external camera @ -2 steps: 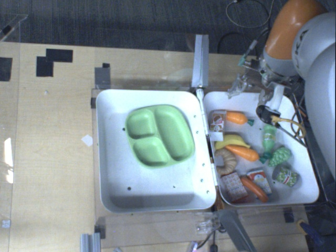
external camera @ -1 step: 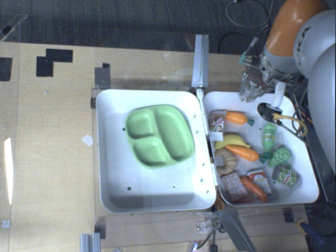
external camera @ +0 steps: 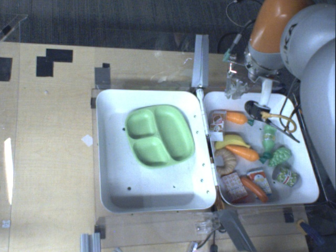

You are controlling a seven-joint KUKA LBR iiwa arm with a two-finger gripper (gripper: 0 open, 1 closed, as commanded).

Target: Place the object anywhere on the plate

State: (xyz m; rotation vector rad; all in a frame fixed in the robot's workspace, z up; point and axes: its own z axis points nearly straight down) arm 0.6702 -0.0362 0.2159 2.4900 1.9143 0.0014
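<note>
Side by side on the pale wooden bench sit two shallow white bins. Lying in the left white bin is a light green plastic plate with three compartments, set a little toward the bin's upper right, with nothing resting on it.

Crowded into the right white bin is a heap of toy food. Near the upper left lies a small orange carrot, just beside a small printed packet with a red label. Below them a yellow banana touches a longer orange carrot, and a tan pretzel-like pastry lies under those. Along the lower edge sit a brownish square packet, a red-orange sausage-shaped piece and a small red and white carton. On the right side are a pale green bottle, a bumpy green vegetable and a round green can with a red label.

Above the right bin's upper edge hangs the two-finger gripper, beneath the arm's orange band. Whether its claw is spread or pressed together cannot be told from this angle, and no toy is seen between its tips.
</note>
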